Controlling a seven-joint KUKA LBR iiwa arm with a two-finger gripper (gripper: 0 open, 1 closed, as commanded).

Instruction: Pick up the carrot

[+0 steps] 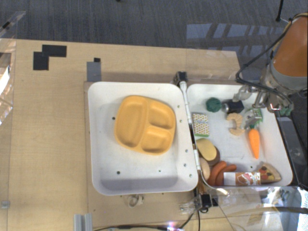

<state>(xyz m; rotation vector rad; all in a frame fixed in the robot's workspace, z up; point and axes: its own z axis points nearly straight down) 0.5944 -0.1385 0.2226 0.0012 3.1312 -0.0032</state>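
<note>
The carrot [254, 143] lies in the right bin [287, 150], toward its right wall, leafy end pointing far. The pincer [256, 105] hovers just beyond that end; whether it is wide or narrow I cannot tell. A pale, perhaps crumpled, lump [235, 123] sits left of the carrot. A yellow divided plate [144, 124] rests in the left bin [103, 143].

The arm [294, 47] enters at the upper right edge, its orange band uppermost and the grey wrist below it. The gripper [257, 107] hangs low at the wrist's left, pointing downward, cables looping beside it.
</note>
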